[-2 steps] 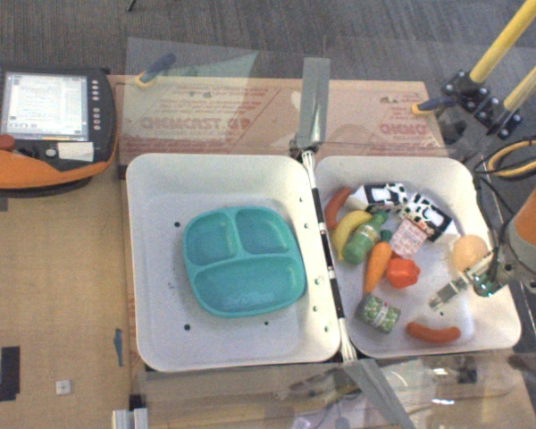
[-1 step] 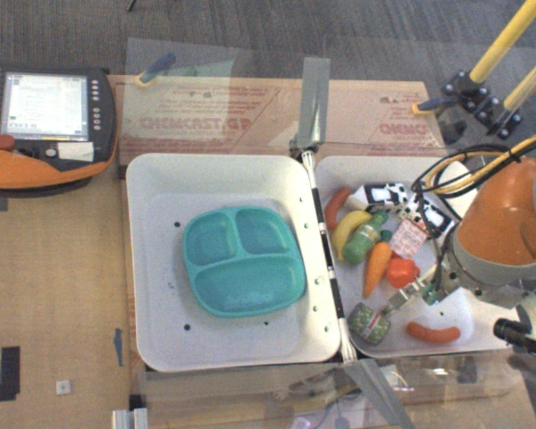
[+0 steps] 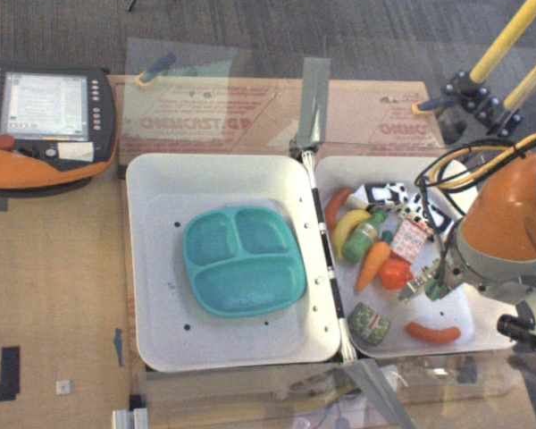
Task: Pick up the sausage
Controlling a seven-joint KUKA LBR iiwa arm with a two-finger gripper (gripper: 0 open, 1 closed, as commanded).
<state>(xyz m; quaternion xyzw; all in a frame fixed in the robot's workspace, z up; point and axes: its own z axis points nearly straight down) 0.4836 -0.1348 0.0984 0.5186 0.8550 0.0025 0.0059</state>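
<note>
The sausage (image 3: 433, 332), a short red-orange link, lies flat near the front wall of the right bin (image 3: 482, 345). My gripper (image 3: 422, 285) hangs a little behind and to the left of it, beside a red tomato (image 3: 392, 273). Nothing shows between the sausage and the gripper, and the sausage rests on the bin floor, apart from the gripper. The arm's orange band (image 3: 509, 213) and grey wrist cover the bin's right side.
The right bin also holds a carrot (image 3: 372, 263), a banana (image 3: 347, 228), a green bottle (image 3: 364, 236), a red-and-white packet (image 3: 411, 238), a can (image 3: 369, 322), a cow-patterned item (image 3: 389, 193) and a red piece (image 3: 337, 202). A teal divided plate (image 3: 243, 261) sits in the left bin (image 3: 152, 239).
</note>
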